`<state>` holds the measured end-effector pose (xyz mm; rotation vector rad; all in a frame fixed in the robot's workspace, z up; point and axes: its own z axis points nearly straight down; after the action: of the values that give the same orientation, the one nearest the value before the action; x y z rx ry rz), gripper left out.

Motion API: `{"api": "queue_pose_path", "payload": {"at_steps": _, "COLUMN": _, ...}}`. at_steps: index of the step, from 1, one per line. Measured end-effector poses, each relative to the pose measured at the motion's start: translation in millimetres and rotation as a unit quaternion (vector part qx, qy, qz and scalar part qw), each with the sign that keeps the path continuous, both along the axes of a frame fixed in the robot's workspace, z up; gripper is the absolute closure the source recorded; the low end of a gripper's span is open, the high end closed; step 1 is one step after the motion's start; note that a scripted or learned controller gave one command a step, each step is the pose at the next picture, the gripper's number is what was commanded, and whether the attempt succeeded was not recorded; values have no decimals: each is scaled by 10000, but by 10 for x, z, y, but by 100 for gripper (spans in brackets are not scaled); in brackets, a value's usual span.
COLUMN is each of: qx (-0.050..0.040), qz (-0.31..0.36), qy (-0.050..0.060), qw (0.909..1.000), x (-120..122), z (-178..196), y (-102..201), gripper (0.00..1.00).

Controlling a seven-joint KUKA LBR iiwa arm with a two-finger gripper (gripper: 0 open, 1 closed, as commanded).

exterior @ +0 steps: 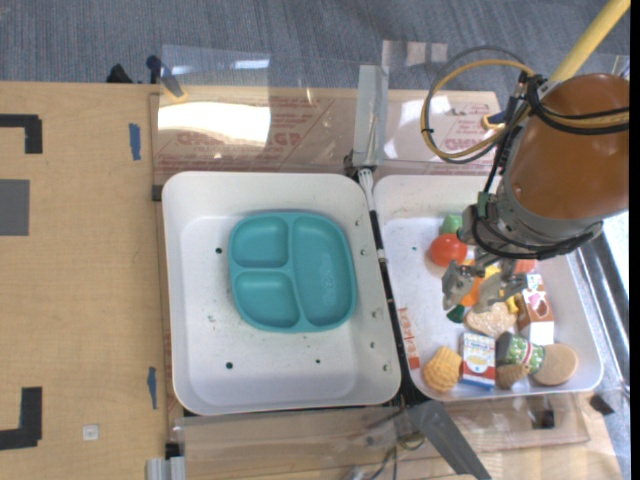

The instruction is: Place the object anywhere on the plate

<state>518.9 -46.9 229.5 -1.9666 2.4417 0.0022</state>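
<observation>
A teal plate [292, 270] with three compartments lies in the left white bin [190, 298], and nothing lies on it. My gripper [466, 288] hangs low in the right bin [415, 230], over a pile of toy foods. It is just below a red tomato [446, 250] and right above a tan cookie-shaped piece [488, 320]. An orange piece [491, 288] shows right beside the gripper. The orange-banded wrist [572, 148] hides the bin's far right part.
More toy foods crowd the right bin's front: a yellow corn piece [441, 370], a small printed box [478, 357], a dark green piece [514, 349] and a brown round one [556, 363]. A metal divider [372, 218] separates the bins. Cardboard [75, 268] covers the bench on the left.
</observation>
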Motion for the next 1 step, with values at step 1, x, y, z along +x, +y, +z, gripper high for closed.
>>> {"api": "queue_pose_path", "payload": {"at_steps": 1, "qx": -6, "qz": 1032, "qy": 26, "qw": 9947, "x": 209, "z": -457, "y": 581, "gripper": 100}}
